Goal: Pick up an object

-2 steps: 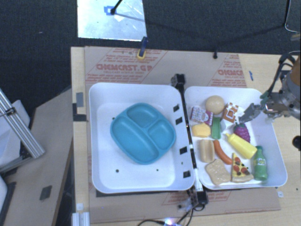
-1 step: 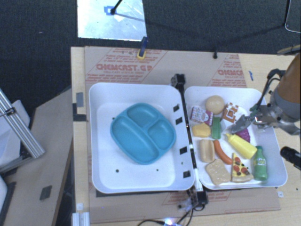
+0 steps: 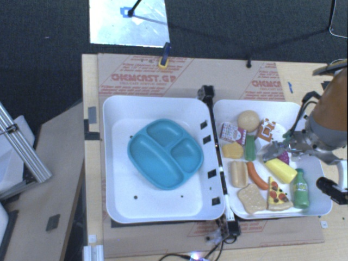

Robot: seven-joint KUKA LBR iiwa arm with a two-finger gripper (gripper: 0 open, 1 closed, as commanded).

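Observation:
The right bin (image 3: pixel 315 208) holds several toy foods. Among them are a beige ball (image 3: pixel 248 120), an orange-and-white carton (image 3: pixel 266 129), a green stick (image 3: pixel 250 145), a yellow block (image 3: pixel 280 170), a red sausage (image 3: pixel 256 175), a pizza slice (image 3: pixel 277 194) and a green bottle (image 3: pixel 300 189). My gripper (image 3: pixel 273 152) reaches in from the right and hangs low over the middle of this bin. It is just above the yellow block and beside a small purple piece (image 3: pixel 284 157). Nothing is visibly held.
The left bin (image 3: pixel 117 200) carries a blue divided plate (image 3: pixel 165 153). A toast slice (image 3: pixel 252 198), a bun (image 3: pixel 238 173), a yellow wedge (image 3: pixel 232 150) and a pink packet (image 3: pixel 229 131) crowd the right bin's left side. A black divider (image 3: pixel 215 145) runs between the bins.

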